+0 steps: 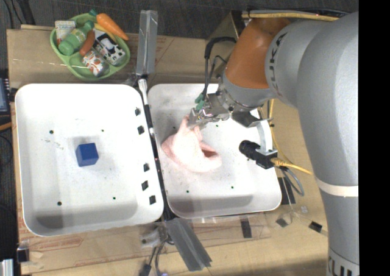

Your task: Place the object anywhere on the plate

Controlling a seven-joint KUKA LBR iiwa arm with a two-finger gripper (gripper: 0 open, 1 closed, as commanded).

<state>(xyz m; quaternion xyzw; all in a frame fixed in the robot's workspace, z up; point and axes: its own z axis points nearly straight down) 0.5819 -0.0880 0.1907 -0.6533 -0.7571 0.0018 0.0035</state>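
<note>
Pincer [196, 116] sits low over right bin [256, 198], near its back-left part. Cannot tell from this angle whether it is parted or closed; wrist hardware crowds the tip.

Plate [190, 150], pink and pale, lies just below and slightly left of pincer, its upper edge touching or very nearly touching the tip. It looks tilted or lifted on that side, though that is a guess.

Cube [87, 153], blue, is well off to pincer's left, alone in left bin [36, 217]. Likely the object to place.

Judgement: the step in hand is the fetch. To do it well, rise clear of plate first so it is not dragged, cross the divider [150, 147] high, descend square over cube, centred. Risk: nudging plate off its spot.

Green bowl [63, 54] of toy food lies far back-left, outside bins.
</note>
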